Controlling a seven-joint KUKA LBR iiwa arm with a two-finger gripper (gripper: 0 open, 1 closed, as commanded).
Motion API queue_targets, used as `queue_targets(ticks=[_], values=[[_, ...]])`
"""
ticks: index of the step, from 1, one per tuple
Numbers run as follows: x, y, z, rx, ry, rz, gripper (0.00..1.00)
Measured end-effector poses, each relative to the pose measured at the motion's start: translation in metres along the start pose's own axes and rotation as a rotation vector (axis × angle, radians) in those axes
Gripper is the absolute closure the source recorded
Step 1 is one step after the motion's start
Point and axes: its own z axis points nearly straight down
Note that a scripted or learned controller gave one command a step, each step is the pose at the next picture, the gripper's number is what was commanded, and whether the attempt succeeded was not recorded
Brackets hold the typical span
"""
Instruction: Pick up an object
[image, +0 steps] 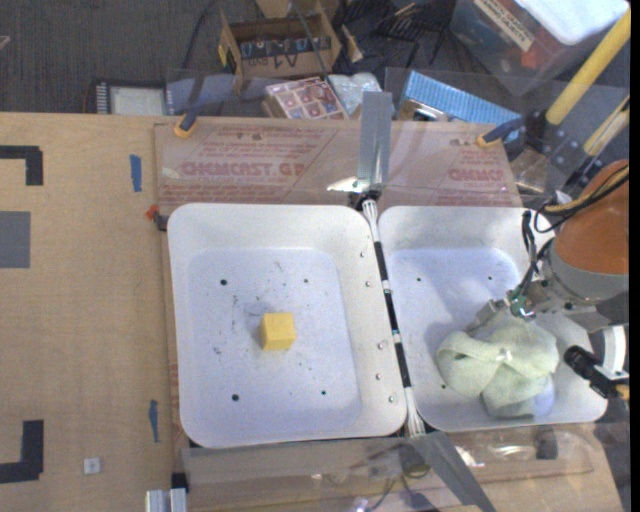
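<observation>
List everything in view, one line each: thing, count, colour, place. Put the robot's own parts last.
Small yellow cube block: one, yellow, near the middle of the left bin.
Crumpled pale green cloth: one, pale green-white, lower right of the right bin.
Shallow white plastic bins: two, white, side by side on the bench, left bin and right bin.
Blue tape strips: two, blue, on the wooden board left of the bins.
Clutter of boxes and cables: several, mixed colours, beyond the bins' far edge.
Robot arm: one, grey with orange band, right side, its gripper at the cloth's upper edge.
</observation>
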Motion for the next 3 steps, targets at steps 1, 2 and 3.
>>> queue_targets(ticks=[1, 2, 3], values=[[0.010, 0.027, -0.016, -0.001, -0.002, 0.135, 0.00], [0.009, 0.027, -0.027, -0.004, -0.005, 0.137, 1.00], [0.002, 0.005, -0.046, 0.001, -0.002, 0.440, 1.00]])
